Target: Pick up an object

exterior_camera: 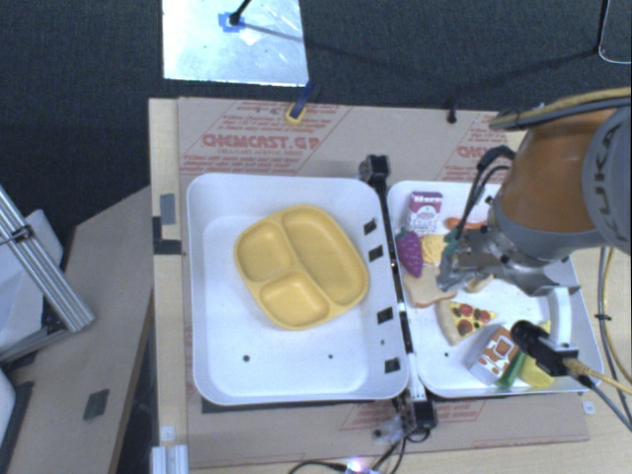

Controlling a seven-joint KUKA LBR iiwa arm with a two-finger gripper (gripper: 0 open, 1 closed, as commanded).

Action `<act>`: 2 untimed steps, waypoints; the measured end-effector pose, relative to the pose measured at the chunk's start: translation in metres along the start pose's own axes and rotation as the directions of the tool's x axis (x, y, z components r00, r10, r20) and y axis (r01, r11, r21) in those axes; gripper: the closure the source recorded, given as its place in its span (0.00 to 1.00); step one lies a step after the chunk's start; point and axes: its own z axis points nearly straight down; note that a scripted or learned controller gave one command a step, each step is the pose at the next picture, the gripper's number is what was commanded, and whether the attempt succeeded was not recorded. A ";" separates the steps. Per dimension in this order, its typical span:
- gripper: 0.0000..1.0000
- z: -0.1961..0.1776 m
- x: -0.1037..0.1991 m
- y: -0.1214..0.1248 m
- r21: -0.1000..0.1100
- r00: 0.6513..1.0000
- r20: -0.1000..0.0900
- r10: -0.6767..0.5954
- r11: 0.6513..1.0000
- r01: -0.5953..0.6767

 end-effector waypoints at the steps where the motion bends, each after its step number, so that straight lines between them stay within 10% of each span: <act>1: 1.00 0.019 -0.004 0.006 0.002 1.000 0.001 0.004 1.000 -0.004; 2: 1.00 0.017 -0.006 0.001 0.001 1.000 0.001 0.004 1.000 -0.004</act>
